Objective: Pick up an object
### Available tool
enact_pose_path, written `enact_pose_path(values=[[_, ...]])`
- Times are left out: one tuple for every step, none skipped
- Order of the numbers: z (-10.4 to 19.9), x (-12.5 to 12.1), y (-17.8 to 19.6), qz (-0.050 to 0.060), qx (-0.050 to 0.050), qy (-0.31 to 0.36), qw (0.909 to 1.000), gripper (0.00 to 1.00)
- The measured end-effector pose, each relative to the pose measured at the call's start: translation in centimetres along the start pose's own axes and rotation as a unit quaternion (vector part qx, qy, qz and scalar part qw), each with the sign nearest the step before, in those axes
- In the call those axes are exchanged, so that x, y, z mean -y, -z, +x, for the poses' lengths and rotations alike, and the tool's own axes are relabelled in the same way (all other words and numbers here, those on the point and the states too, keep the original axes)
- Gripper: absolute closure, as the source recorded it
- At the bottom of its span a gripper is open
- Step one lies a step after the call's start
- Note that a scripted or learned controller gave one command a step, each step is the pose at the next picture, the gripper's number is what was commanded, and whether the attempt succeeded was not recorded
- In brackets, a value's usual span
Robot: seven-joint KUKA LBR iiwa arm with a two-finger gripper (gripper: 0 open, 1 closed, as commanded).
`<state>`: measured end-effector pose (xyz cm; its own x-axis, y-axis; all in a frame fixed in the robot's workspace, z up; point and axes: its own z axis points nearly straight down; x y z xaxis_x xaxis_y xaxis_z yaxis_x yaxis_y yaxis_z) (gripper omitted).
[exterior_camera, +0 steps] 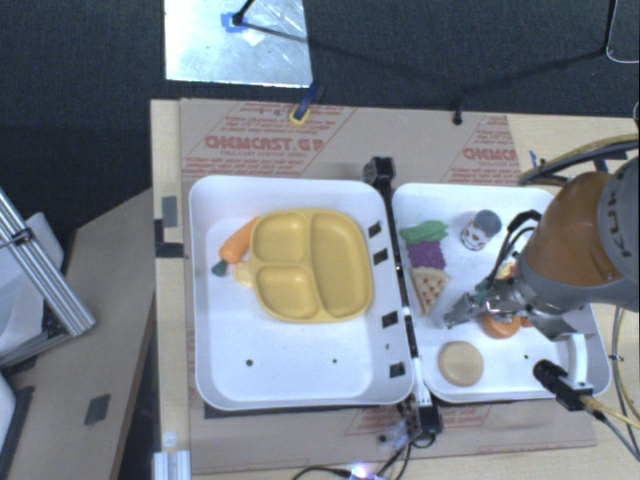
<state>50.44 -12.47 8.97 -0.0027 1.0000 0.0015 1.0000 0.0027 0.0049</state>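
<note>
Hovering over the right bin (500, 200), the gripper (470, 308) hangs at about 3 o'clock in the frame, its grey fingers pointing toward 9 o'clock. We cannot tell whether the jaws are open or closed; nothing is visibly between them.

We count several toys in that bin. An orange piece (500, 325) lies just under the wrist, partly hidden by it. A pizza slice (430, 289) sits just at 9 o'clock of the fingertips, close but apparently apart. At 12 o'clock of the pizza we note purple grapes (428, 254), and above those a green leafy piece (424, 232). A small grey-and-white can (481, 228) stands at 1 o'clock of the grapes. A tan bun (461, 362) rests at 6 o'clock of the gripper, near the bin's front wall.

The arm (585, 243) enters from 3 o'clock, its orange band broad above the wrist.

The left bin (290, 383) holds a yellow divided plate (305, 264), three compartments, nothing in them. A carrot (236, 241) lies tilted at the plate's 9 o'clock edge, touching it.

Both bins rest on cardboard (270, 138) printed in red. At 12 o'clock beyond it, a shiny sheet (235, 28) lies on dark floor.
</note>
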Motion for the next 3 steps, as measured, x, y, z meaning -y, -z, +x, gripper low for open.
enact_pose_path(values=[[-0.1,-0.3,-0.1,-0.001,0.001,-0.002,1.0000,0.00],[-0.5,-0.6,1.2,-0.008,0.007,-0.002,0.9999,1.00],[-0.8,-1.0,7.6,-0.001,0.002,0.001,1.0000,1.00]])
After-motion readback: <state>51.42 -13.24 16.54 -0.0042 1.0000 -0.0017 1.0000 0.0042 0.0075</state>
